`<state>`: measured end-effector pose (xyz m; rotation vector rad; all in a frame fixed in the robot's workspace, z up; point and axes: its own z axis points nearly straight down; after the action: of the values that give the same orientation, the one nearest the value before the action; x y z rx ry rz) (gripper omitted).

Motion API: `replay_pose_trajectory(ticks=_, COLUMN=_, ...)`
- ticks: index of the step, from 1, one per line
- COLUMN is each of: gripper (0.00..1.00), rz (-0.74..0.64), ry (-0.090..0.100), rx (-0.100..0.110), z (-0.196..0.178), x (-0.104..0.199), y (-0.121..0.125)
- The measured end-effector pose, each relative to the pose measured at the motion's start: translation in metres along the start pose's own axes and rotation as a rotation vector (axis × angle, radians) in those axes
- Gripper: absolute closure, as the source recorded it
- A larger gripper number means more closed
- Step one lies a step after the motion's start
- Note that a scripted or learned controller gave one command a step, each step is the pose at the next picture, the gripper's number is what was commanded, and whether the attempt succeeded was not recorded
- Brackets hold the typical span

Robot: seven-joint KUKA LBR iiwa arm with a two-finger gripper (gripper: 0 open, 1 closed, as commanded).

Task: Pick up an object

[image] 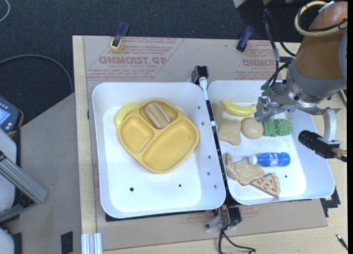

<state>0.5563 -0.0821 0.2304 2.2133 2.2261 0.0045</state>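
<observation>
The right bin [314, 184] holds a yellow banana [238, 108], a tan bread-shaped piece [229, 133], a round beige piece [252, 129], a green broccoli-like piece [277, 127], a blue and white bottle [270, 160], crackers [244, 171] and a pizza slice [268, 185]. My gripper [265, 113] hangs low over the upper middle of this bin, just above the round beige piece and beside the green piece. The wrist hides its fingertips from above.
The left bin [110, 181] carries a yellow divided tray [160, 144] with a hot dog bun [157, 115] in one compartment, lying over a yellow plate [122, 114]. Clamps sit at the board's top edge. A black fixture [320, 144] juts over the right bin's right rim.
</observation>
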Motion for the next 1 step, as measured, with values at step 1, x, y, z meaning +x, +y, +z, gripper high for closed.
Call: replay_pose_trajectory(ticks=1, gripper=1.00, rz=0.005, ry=0.000, rx=0.006, z=0.0103, x=0.0067, y=-0.0011)
